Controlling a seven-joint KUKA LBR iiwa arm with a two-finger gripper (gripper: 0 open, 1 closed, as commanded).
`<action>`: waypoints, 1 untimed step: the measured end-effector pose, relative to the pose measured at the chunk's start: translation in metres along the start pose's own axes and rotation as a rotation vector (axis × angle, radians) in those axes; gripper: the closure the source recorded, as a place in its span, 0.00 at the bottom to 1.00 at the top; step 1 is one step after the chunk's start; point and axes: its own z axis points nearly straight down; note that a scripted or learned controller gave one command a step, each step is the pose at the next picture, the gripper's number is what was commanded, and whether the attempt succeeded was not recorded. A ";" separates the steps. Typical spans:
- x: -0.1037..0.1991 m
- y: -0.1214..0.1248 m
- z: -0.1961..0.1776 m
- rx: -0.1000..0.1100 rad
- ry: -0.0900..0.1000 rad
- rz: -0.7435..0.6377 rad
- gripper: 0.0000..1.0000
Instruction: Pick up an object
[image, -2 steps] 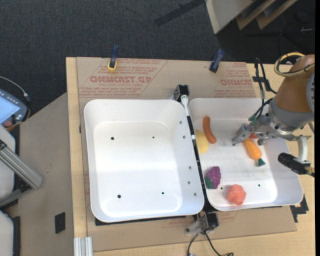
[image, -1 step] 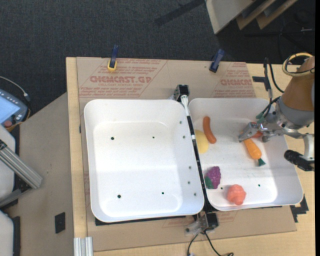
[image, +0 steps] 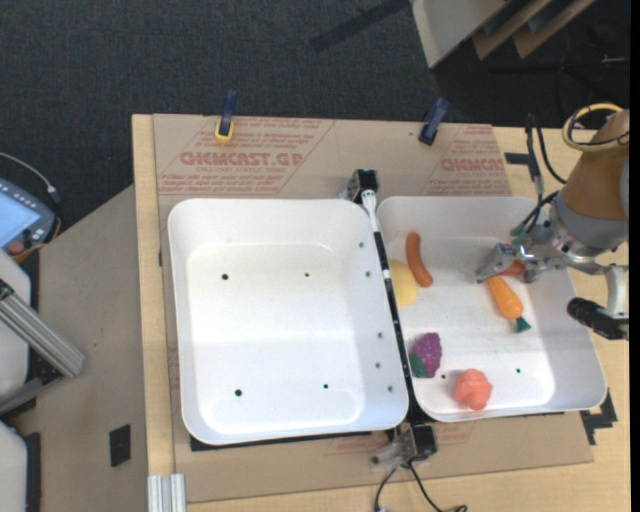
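Note:
In the right bin (image: 570, 380) lie several toy foods. An orange carrot (image: 505, 298) with a green end lies slantwise near the bin's right side. My gripper (image: 505, 264) hangs low over the bin, just above the carrot's upper end, touching or nearly touching it. A small orange-red patch shows at the gripper's tip, and I cannot tell what it is. An orange-red sausage shape (image: 418, 260) lies beside a yellow lemon (image: 403, 284) at the bin's left wall. Purple grapes (image: 427, 352) and a pink-red lumpy fruit (image: 472, 388) lie near the front.
The left bin (image: 200, 400) stands beside the right one, with a black divider strip (image: 385, 290) between them. Both rest on a cardboard sheet (image: 300, 150) held by clamps (image: 227, 118). The arm's orange band (image: 600, 180) and cables rise at the right.

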 end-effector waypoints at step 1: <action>0.001 -0.013 -0.001 -0.002 -0.003 0.000 0.00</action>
